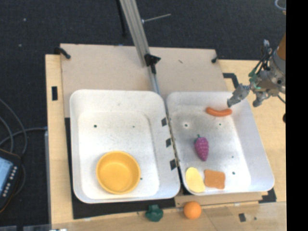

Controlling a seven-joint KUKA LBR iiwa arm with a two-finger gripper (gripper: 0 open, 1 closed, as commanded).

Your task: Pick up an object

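While the wooden bench (55,143) carries everything else, its largest loads are the two shallow white bins set side by side, their inner rims touching along a line of small black clips. The left bin (115,114) holds a yellow bowl (118,172), upright, near its front edge and a little left of that edge's middle. The right bin (240,143) holds four smaller things. An orange sausage-shaped toy (219,111) lies flat near the bin's far edge, towards the far right corner. A purple bunch of toy grapes (201,147) sits close to the bin's centre, well apart from the sausage. In the front left corner lies a pale yellow oval piece (194,179), and just beside it, on its right, a flat orange block (214,179); whether the two touch cannot be told.

The gripper (248,96) hangs over the far right corner of the right bin, its two fingers spread apart with nothing between them. One fingertip (236,99) is just beyond the sausage's right end.

On the bench's front edge, outside the bins, an orange ball (192,210) rests beside a small dark green object (154,213). A slanted aluminium rail (137,30) rises from behind the bins.
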